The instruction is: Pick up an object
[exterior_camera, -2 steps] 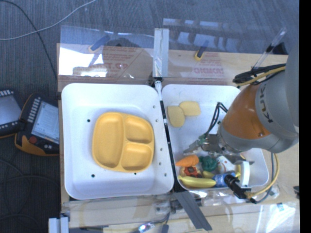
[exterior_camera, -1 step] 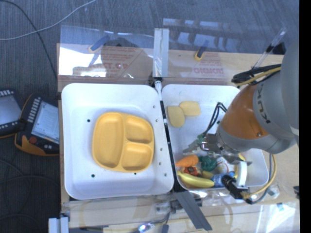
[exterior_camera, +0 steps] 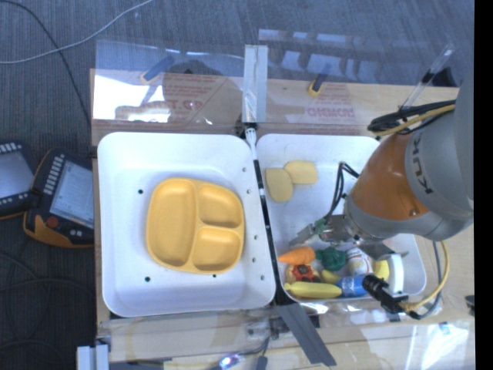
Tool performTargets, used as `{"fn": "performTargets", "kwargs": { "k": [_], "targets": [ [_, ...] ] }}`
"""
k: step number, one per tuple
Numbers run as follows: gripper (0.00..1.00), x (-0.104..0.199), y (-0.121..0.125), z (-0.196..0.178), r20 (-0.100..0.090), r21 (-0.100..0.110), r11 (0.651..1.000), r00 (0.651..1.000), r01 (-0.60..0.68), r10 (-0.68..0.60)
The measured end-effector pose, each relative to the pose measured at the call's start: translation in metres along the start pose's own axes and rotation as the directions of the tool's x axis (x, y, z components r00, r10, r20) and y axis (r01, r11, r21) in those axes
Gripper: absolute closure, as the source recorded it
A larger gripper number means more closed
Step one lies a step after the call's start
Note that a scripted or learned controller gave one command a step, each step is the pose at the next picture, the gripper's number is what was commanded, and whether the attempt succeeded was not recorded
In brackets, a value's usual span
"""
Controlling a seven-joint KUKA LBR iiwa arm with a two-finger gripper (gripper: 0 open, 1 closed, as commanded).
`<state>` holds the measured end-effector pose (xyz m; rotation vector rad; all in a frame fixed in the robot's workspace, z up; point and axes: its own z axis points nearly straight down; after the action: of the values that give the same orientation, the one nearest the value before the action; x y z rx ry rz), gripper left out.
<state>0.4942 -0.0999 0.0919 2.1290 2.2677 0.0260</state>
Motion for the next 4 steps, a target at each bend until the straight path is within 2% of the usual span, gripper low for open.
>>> {"fn": "performTargets", "kwargs": {
  "k": [1, 2, 3, 4],
  "targets": [
    [0.0, 0.003, -0.004, -0.006, -0.008, 0.015, 0.996, 0.996, -0.089, 0.089],
    [0.0, 0.004, -0.001, 0.0, -0.002, 0.005, 0.999, 0.999, -0.042, 0.042],
    [0.0, -0.013, -0.009, -0.013, -0.008, 0.03, 0.995, 0.996, -0.092, 0.092],
    [0.0, -0.004, -0.007, 0.001, -0.006, 0.018, 0.986, 0.986, 0.167, -0.167]
  ]
}}
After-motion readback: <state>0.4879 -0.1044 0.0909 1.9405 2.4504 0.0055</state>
